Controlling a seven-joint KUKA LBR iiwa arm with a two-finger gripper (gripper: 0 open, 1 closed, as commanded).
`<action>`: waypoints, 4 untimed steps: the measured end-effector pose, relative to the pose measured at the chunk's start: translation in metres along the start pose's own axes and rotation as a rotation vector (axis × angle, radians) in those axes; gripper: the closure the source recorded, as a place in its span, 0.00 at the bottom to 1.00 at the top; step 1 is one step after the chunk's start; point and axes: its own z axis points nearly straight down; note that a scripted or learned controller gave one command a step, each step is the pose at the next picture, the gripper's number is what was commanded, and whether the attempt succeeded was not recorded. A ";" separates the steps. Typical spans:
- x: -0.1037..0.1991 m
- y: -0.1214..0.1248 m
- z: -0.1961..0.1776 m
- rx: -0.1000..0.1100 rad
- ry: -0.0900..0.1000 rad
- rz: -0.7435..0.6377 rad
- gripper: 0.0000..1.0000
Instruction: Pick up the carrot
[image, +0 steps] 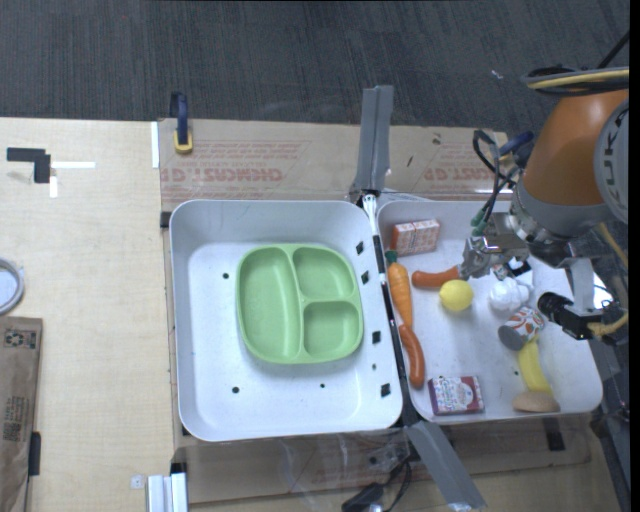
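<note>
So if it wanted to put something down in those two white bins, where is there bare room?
The left bin has bare floor all round the green plate, widest along its front. The right bin is crowded: carrot, lemon, banana, boxes. Its only free patch lies between the lemon and the small box at the front.

Left white bin (190, 330), at 9 o'clock of its twin: holds pale green three-section plate (299, 302).
Right white bin (575, 385): orange carrot (401, 294) along the 9 o'clock wall; red-orange sausage (411, 353) at the carrot's 6 o'clock; second red-orange sausage (436, 278); yellow lemon (456, 296); orange-brown carton (416, 236) with white label at 12 o'clock; red and white box (456, 395) at 6 o'clock; yellow banana (532, 365); white crumpled item (508, 294).
Arm (575, 150): grey with orange band.
Bench (80, 250): pale wood tone.
</note>
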 end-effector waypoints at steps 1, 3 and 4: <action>-0.036 -0.042 0.004 0.000 0.001 -0.075 1.00; 0.015 -0.096 -0.119 0.000 -0.003 0.093 1.00; 0.078 -0.098 -0.025 0.003 -0.002 0.393 1.00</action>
